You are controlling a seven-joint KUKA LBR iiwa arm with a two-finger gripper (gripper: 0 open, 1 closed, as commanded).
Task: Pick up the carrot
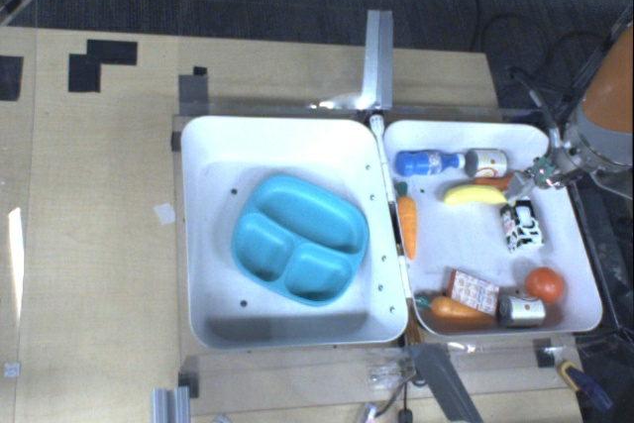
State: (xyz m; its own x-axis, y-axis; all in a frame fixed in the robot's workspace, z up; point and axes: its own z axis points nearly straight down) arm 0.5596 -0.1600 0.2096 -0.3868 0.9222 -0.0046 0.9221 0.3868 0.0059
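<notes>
The carrot (pixel 406 227) is orange with a green top. It lies lengthwise against the left wall of the right bin (pixel 584 263), near the divider between the two bins. My gripper (pixel 537 176) hangs over the upper right part of that bin, well to the right of the carrot and just right of a yellow banana (pixel 475 195). Nothing shows between its tips. The grey and orange arm (pixel 609 104) comes in from the right edge.
The right bin also holds a blue bottle (pixel 428 162), a small can (pixel 487 160), a black-and-white item (pixel 522 227), a red ball (pixel 544 284), a patterned box (pixel 473 291), an orange-brown oblong (pixel 458 311) and another can (pixel 522 311). A blue divided plate (pixel 300 238) lies in the left bin (pixel 213 213).
</notes>
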